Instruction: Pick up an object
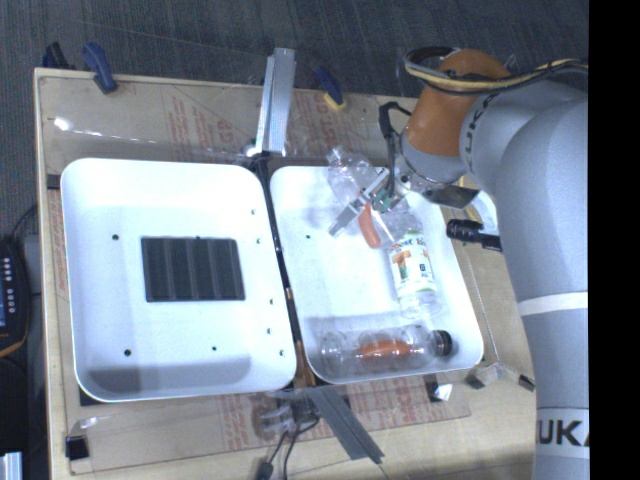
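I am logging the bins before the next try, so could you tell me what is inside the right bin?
The right bin holds clear plastic bottles: one upright along its right side, one lying along the near wall. The gripper sits over an orange object and crumpled plastic, covering part of them.

Bins smooth white plastic, slight gloss; bottles clear glossy plastic; arm matt grey; bench pale board.
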Motion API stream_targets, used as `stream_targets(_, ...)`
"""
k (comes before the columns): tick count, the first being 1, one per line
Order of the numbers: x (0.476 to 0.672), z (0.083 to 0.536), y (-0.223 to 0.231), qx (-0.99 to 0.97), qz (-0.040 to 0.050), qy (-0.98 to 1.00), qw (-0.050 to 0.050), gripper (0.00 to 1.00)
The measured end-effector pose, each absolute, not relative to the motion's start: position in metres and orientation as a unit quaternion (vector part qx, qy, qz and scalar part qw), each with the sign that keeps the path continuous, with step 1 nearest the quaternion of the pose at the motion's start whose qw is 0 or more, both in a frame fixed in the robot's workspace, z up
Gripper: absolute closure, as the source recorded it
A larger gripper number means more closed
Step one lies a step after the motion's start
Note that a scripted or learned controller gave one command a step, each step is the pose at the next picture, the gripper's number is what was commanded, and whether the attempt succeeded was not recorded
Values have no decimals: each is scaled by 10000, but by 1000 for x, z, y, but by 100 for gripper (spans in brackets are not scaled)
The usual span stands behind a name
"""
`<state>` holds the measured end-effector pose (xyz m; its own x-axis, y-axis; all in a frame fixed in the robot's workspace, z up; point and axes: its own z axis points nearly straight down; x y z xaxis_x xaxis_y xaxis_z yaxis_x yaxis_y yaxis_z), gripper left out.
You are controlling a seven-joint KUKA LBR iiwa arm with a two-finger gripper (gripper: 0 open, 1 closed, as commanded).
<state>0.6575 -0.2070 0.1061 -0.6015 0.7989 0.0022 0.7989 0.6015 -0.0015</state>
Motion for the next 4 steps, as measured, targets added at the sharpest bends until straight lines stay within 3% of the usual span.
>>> stream_targets(4, 657, 106, -207, -4465, 2, -8948, 13, 0)
